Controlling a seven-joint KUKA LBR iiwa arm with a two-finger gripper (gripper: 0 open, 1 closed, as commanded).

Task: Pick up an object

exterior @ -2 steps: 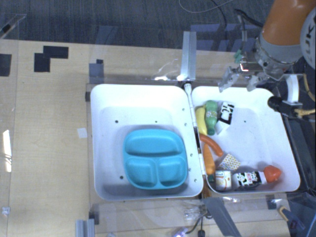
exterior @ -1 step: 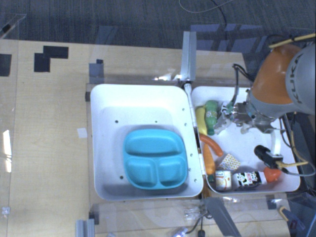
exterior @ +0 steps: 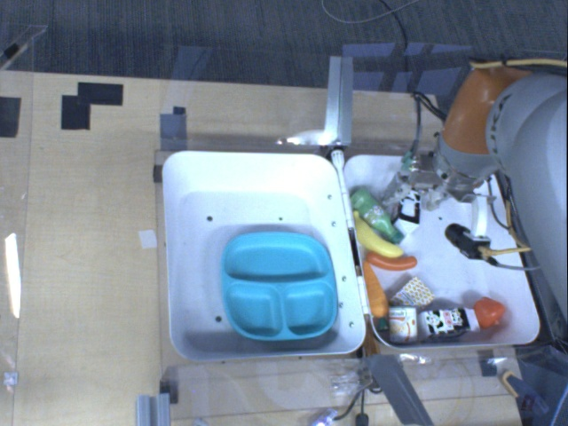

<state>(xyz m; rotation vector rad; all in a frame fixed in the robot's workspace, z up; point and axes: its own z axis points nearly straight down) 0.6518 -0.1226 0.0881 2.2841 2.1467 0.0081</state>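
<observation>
My gripper (exterior: 409,202) hangs low over the far left part of the right bin (exterior: 519,331), coming down from the grey arm with its orange band at the top right. Just left of it lies a green object (exterior: 373,216), with a yellow banana (exterior: 371,240) and an orange sausage-like piece (exterior: 390,261) beside it. Nothing shows between the fingers. Along the bin's left wall lies a carrot (exterior: 376,293). A patterned wedge (exterior: 414,290) sits in the middle of the bin.
At the right bin's front stand a small can (exterior: 402,323), a black-and-white bottle (exterior: 444,320) and an orange-red object (exterior: 488,311). The left bin (exterior: 191,238) holds a blue divided plate (exterior: 279,284). A metal post (exterior: 340,96) rises behind the bins' divider.
</observation>
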